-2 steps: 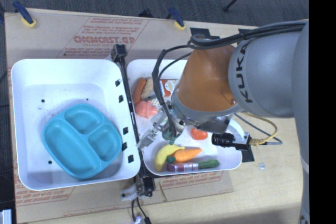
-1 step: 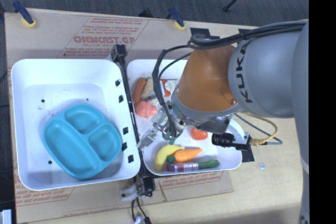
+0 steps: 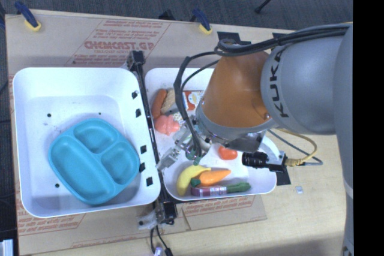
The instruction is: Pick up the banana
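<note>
Overhead, a grey arm's gripper (image 3: 187, 150) hangs with its fingers apart just above a yellow banana (image 3: 189, 176) lying beside a carrot (image 3: 214, 176) at the right bin's (image 3: 264, 184) front edge.

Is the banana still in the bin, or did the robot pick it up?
Still in the bin. The banana lies on the right bin's floor beside a toy carrot, below the pincer.
</note>
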Controlling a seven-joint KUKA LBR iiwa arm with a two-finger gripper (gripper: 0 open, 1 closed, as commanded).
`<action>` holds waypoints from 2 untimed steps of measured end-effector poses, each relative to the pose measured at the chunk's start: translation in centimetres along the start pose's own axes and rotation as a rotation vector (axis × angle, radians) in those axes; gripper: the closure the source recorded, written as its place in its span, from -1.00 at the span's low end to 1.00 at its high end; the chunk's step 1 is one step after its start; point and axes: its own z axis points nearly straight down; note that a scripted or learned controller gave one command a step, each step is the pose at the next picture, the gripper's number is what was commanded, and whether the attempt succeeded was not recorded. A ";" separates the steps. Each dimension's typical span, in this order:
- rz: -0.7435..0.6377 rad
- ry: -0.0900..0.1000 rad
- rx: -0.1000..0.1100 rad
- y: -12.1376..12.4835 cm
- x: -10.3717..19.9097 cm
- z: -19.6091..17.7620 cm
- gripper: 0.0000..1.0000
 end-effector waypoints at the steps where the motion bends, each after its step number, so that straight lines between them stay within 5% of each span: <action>1: -0.297 0.002 0.001 1.1 1.1 0.0 -1.00; 2: -0.675 0.002 0.001 2.9 2.5 0.0 -1.00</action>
